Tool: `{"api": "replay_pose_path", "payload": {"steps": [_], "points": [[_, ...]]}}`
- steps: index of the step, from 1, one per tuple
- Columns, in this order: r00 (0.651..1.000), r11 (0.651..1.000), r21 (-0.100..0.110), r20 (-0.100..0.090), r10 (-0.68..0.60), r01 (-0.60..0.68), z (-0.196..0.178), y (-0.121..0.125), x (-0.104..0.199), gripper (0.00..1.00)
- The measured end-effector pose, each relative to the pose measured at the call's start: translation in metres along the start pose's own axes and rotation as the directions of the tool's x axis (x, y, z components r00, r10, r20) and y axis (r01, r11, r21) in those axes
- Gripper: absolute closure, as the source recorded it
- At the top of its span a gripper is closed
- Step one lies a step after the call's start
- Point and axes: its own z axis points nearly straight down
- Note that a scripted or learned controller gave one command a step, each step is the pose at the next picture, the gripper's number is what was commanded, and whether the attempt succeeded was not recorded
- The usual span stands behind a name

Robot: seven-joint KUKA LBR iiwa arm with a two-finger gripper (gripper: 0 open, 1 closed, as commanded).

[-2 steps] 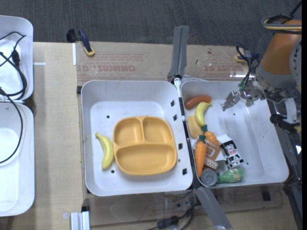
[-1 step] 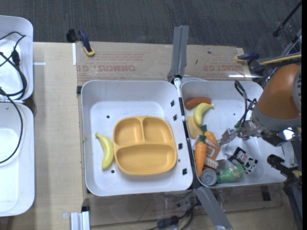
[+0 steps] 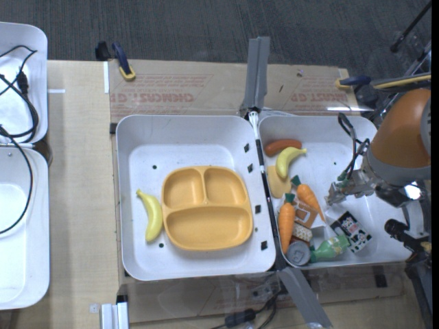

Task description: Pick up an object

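The arm (image 3: 405, 132) reaches in from the right over the right bin (image 3: 322, 123), its grey body and orange band hanging above that bin's right side. The gripper (image 3: 337, 192) sits low over the bin floor, roughly midway between the far and near walls, just right of the clutter of toys. Whether its claw is open or closed cannot be told, since the fingertips are too small and dark to separate; nothing is seen between them.

The right bin holds the objects on offer. A red sausage (image 3: 283, 145) lies near the far wall. Just nearer than it, a yellow banana (image 3: 287, 160) curves over a pale yellow piece (image 3: 275, 183). 2 orange carrots lie close together: one carrot (image 3: 286, 223) runs along the left wall, the other carrot (image 3: 309, 200) slants beside it on the right. A small brown-and-white block (image 3: 302, 232) sits between them toward the near side. A grey round lid (image 3: 298, 253) rests by the near wall, with a green item (image 3: 328, 249) just to its right. A black-and-white packet (image 3: 352, 231) lies on the floor near the gripper, on its near side.

The left bin (image 3: 130, 184) carries an orange 3-compartment plate (image 3: 206, 207) at its middle, and a second banana (image 3: 151, 215) lies just left of the plate.
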Motion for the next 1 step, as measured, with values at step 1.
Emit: {"api": "replay_pose_path", "payload": {"steps": [1], "points": [[1.000,1.000,0.000,0.000,0.000,0.000,0.0000,-0.0001,-0.0001,0.00]]}}
